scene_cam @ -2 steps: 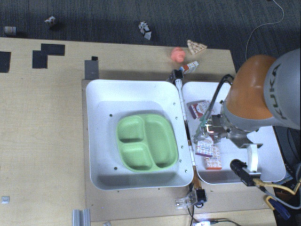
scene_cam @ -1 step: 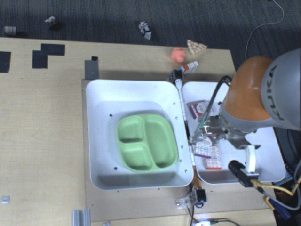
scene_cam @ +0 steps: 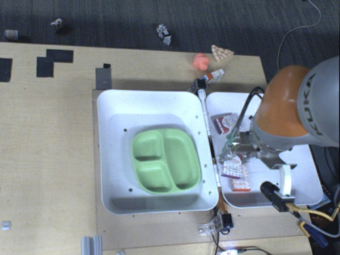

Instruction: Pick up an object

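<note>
The right white bin (scene_cam: 303, 158) holds a red and white packet (scene_cam: 225, 122) near its far left side and a pink and white packet (scene_cam: 236, 174) near its front left corner. My gripper (scene_cam: 237, 149) reaches down between the two packets, just above the pink and white one. The arm's orange band and grey wrist hide much of the bin's middle. The left white bin (scene_cam: 111, 142) holds a green divided tray (scene_cam: 166, 160).
On the bench beyond the bins lie a pink ball (scene_cam: 201, 61), a wedge-shaped toy (scene_cam: 222, 52) and a small tube (scene_cam: 214, 76). Cables and a black part (scene_cam: 273, 194) hang by the right bin's front edge. Small objects lie on the dark floor at the top.
</note>
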